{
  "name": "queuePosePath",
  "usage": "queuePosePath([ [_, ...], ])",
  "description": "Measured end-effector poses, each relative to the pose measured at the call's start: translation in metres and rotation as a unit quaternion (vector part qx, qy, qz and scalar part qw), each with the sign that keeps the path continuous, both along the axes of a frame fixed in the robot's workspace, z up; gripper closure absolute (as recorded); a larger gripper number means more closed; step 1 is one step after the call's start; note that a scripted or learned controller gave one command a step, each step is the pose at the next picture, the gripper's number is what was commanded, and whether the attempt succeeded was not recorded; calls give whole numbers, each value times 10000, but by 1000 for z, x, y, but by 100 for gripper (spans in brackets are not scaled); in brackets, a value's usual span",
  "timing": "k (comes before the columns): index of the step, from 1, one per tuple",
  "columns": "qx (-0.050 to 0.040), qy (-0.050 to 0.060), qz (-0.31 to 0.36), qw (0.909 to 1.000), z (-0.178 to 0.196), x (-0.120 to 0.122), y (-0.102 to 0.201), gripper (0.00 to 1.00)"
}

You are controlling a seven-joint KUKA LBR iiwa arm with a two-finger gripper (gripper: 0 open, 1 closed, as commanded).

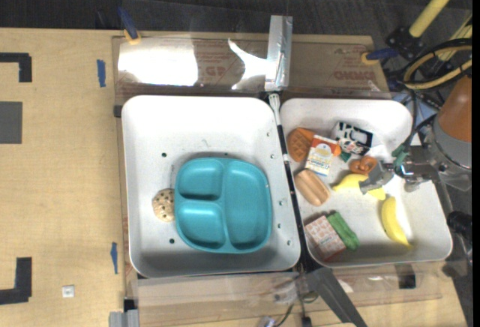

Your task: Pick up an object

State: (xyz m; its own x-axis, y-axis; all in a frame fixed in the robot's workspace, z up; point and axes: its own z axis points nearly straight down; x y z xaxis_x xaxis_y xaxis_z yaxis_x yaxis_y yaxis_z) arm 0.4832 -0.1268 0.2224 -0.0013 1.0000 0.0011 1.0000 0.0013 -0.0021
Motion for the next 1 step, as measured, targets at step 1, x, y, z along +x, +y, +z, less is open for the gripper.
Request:
queuePosePath([
  [1,-5,-38,1311,9914,-125,51,32,0],
])
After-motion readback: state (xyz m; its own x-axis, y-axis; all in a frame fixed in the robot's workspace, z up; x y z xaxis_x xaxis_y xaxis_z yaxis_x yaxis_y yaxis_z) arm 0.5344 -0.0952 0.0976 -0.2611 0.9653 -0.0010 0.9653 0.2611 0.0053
